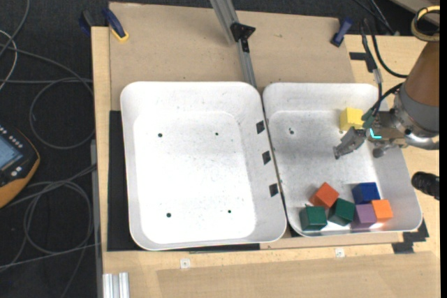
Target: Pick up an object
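Two shallow white bins stand side by side on the wooden bench (pixel 209 38). The left bin (pixel 140 150) has only small dark dots on its floor. The right bin (pixel 293 108) holds all the blocks.

The arm (pixel 426 91) reaches in from the right, above the right bin. Its gripper (pixel 360 143) hangs over the middle of this bin, and whether its fingers are spread or pressed together cannot be told from this view. Nothing is seen between them.

A yellow block (pixel 351 118) lies in the far part of the right bin, just beside the gripper, on its far side. It is not clear if they touch.

The other blocks are grouped at the near edge of the right bin, well apart from the gripper: a red block (pixel 325 195), two green blocks (pixel 314 218) (pixel 342 210), a purple block (pixel 364 215), a blue block (pixel 365 192) and an orange block (pixel 382 209). They lie close together, several of them touching.
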Motion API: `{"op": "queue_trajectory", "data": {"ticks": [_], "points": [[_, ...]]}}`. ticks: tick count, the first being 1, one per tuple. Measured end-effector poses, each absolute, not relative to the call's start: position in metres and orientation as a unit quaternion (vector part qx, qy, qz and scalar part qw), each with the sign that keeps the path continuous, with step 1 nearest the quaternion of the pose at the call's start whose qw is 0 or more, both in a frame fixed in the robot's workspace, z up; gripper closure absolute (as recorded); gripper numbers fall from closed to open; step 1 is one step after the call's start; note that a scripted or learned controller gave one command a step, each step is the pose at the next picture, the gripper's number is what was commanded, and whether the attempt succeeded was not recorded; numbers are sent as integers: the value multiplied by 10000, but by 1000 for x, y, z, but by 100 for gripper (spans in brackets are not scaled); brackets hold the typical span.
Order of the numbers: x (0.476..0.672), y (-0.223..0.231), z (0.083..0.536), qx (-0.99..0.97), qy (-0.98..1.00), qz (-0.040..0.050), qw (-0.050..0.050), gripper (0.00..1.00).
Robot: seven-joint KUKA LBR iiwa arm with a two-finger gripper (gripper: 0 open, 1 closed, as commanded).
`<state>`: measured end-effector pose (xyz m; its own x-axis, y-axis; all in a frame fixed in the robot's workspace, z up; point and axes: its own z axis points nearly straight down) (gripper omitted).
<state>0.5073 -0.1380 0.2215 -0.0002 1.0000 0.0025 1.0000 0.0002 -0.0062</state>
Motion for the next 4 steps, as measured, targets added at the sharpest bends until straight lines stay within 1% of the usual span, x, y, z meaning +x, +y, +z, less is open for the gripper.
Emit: {"op": "queue_trajectory", "data": {"ticks": [1,2,3,4], "points": [[508,-138,224,-7070,-7072,-2,6,0],[498,-135,166,-7073,-7069,17,39,0],[502,-135,123,-7071,-7071,13,33,0],[501,-134,98,-7072,-7070,9,28,0]]}}
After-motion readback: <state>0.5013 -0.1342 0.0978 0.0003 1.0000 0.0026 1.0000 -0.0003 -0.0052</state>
